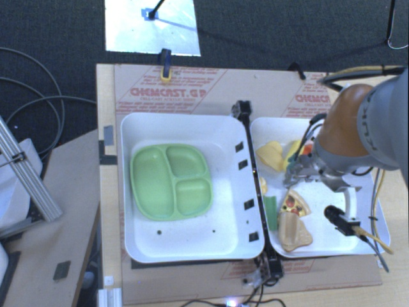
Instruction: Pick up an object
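A toy pizza slice with red and yellow topping (294,204) is seen lying flat on the floor of the right-hand shallow white bin (323,236). It lies just below the gripper (299,173) in the view, close to it; whether the two touch cannot be told. Whether the gripper is spread or pressed together cannot be told either, as it is looked down on from above and covered by the grey arm with its orange band (342,117). Nothing is seen held in it.

The same bin is shared by several other things. A tan bread-shaped toy (295,232) is placed just beyond the pizza slice, farther below the gripper and touching or nearly touching the slice. A green stick-shaped piece (271,212) is laid below and to the view's left of the gripper, against the bin's wall. A pale yellow blocky toy (271,155) is found to the view's left of the gripper and slightly above it. A yellow-green piece (293,149) and a small orange piece (308,149) are partly hidden just above the gripper.

Well apart from the gripper, to the view's left, the left-hand shallow white bin (223,146) is occupied by a light green plastic tray with three compartments (171,181). Both bins are carried by a brown board surface with red print (192,88).
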You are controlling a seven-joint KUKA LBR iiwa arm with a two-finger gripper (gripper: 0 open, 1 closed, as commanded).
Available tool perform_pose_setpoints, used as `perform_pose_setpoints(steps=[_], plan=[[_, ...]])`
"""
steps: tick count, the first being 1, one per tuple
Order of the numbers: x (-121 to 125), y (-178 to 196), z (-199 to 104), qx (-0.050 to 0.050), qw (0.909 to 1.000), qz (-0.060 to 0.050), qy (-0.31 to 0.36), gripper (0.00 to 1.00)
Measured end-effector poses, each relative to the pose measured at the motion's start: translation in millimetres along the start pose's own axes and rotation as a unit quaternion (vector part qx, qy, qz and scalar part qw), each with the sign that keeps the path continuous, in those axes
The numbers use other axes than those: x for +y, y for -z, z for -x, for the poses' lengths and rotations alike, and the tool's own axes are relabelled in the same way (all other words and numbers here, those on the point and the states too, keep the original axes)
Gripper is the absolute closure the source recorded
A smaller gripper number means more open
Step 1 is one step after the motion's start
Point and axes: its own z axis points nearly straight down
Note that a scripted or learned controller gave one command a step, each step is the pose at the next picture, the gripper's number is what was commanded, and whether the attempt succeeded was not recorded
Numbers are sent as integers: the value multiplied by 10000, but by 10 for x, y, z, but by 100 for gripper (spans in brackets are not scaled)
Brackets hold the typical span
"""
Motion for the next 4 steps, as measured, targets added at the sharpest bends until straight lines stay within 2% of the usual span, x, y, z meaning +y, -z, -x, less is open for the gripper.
perform_pose_setpoints(steps=[1, 3, 4], plan=[[-2, -5, 0, 1, 10000, -2, 0, 0], [-253, -116, -100, -1, 10000, -27, 4, 0], [-226, 7, -92, -9, 10000, 10, -5, 100]])
